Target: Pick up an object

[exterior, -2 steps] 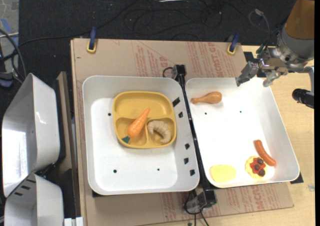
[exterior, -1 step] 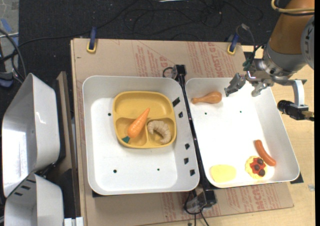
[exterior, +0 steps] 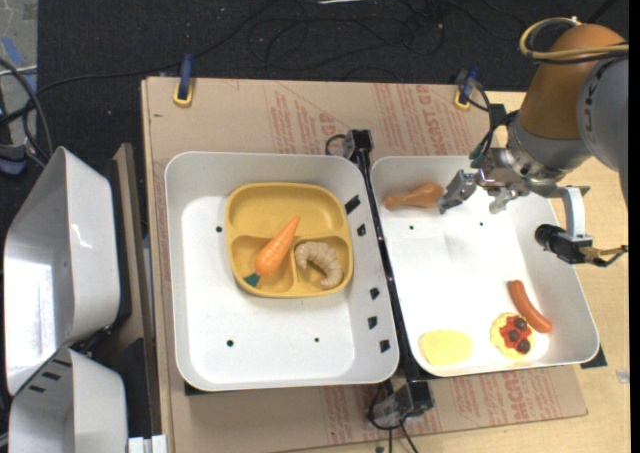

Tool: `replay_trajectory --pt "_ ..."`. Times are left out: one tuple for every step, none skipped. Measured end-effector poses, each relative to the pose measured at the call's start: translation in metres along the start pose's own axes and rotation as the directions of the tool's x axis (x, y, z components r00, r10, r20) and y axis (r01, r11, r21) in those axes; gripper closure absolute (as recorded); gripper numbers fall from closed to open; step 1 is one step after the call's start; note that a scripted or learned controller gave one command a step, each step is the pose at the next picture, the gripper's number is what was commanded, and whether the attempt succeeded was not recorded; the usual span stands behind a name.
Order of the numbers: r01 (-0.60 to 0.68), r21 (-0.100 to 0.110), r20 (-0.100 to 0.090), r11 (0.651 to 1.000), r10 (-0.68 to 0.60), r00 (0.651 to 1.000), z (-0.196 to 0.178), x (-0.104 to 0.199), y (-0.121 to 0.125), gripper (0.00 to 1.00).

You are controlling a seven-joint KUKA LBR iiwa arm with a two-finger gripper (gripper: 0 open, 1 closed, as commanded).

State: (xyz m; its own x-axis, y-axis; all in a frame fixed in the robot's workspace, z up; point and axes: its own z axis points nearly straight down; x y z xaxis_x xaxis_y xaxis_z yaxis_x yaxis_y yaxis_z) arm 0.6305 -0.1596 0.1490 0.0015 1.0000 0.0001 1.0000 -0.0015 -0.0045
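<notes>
Drumstick [exterior: 414, 198] hugs bin [exterior: 455, 271] rim (gripper [exterior: 478, 191] alongside); middle open.

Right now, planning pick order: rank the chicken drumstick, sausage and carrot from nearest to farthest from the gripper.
1. Chicken drumstick, right bin's top-left, beside the gripper.
2. Sausage, right bin's lower right.
3. Carrot, on the yellow plate in the left bin.

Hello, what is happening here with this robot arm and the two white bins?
The arm's gripper hangs over the back of the right bin, beside a toy chicken leg, holding nothing visible. A sausage, a small pizza and a yellow disc lie near the front. The left bin holds a yellow plate with a carrot and a shrimp.
</notes>
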Motion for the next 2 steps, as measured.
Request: replay_trajectory --pt "0.0 -0.001 0.0 1.0 0.0 1.0 0.054 0.001 -0.001 0.0" --pt "0.001 -0.007 0.001 1.0 -0.001 1.0 0.039 0.001 0.001 1.0"
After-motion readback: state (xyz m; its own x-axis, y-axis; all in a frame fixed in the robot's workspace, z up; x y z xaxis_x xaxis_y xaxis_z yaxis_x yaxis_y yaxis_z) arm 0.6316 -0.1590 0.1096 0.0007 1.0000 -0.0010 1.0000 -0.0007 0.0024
